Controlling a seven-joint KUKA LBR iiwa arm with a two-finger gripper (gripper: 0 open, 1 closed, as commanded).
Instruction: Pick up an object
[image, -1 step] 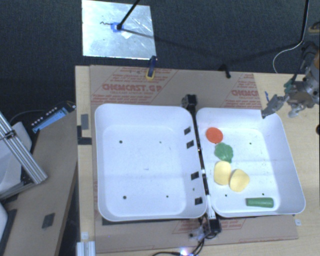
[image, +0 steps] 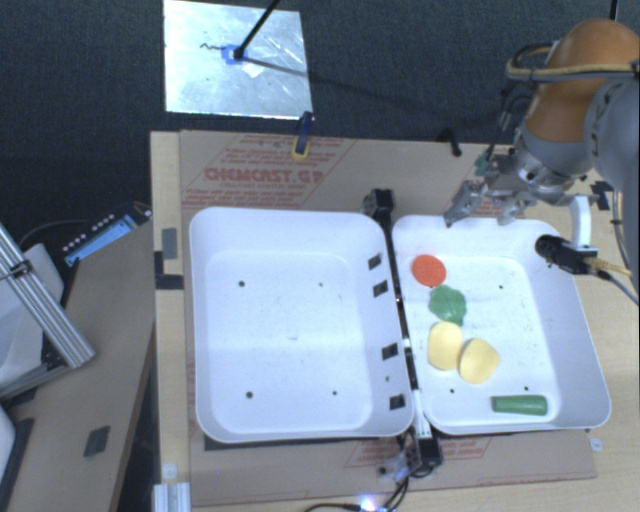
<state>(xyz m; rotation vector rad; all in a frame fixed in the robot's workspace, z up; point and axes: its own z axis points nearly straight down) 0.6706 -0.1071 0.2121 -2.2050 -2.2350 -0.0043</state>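
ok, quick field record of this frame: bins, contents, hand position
left bin: white, bare floor showing
right bin: white, holds five items
items: orange disc, green lump, two yellow pieces, green stick
layout: disc, lump and yellow pieces run down the bin's left side; stick lies near front edge
hand: above the right bin's back rim, apart from all items
held: nothing seen
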